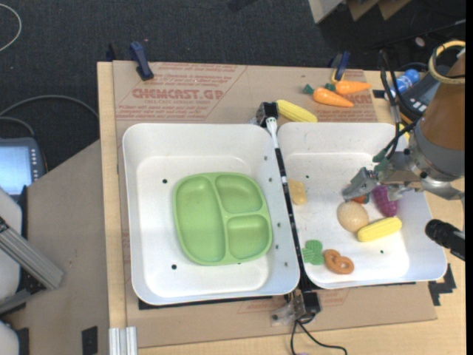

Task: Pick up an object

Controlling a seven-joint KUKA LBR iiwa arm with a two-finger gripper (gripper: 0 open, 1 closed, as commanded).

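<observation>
A brown board (pixel 185 87) printed with red lettering is seen beneath two shallow white bins, with a blue clamp (pixel 140 59) fixed at its far left edge. The left bin (pixel 148 154) is occupied by a green divided plate (pixel 222 217) of three compartments, laid flat near its centre. On the board behind the bins, a yellow corn cob (pixel 295 112) is placed just beyond the seam, and two orange carrots (pixel 338 93) are laid farther right, near a second blue clamp (pixel 341 63). In the right bin (pixel 332 135), a pale yellow piece (pixel 297 192) is found against the left wall; a small green item (pixel 312 252) and a brown pretzel (pixel 339 262) are set close together near the front edge. A beige egg-shaped object (pixel 353 216) is located at mid-bin, with a yellow corn piece (pixel 379 229) touching or just beside it on the right and a purple grape cluster (pixel 384 199) just behind that. A small red object (pixel 360 196) is partly hidden under the gripper (pixel 367 184), which is lowered over this cluster of items from the right; whether its pincer is released or clenched cannot be told, and nothing is shown clearly held by it. The grey arm with orange band (pixel 447 124) is recorded at the far right.
</observation>
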